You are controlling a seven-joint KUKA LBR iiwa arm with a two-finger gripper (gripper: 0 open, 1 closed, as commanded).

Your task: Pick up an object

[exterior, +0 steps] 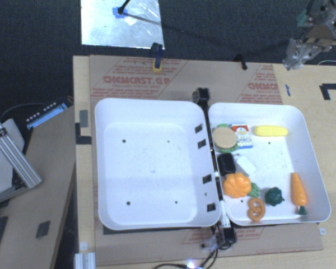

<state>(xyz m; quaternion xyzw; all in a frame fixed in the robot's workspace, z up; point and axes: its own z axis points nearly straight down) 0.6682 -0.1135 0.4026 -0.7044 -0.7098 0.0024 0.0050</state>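
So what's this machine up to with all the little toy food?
A robot arm is meant to pick something from the right bin, which holds toy food: a corn cob, a burger, an orange pepper, a pretzel and a carrot. Right now its gripper hangs up beyond the bin's far corner, touching nothing.

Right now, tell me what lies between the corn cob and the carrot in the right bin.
Bare white floor of the right bin: in the camera view nothing sits between the corn cob and the carrot.
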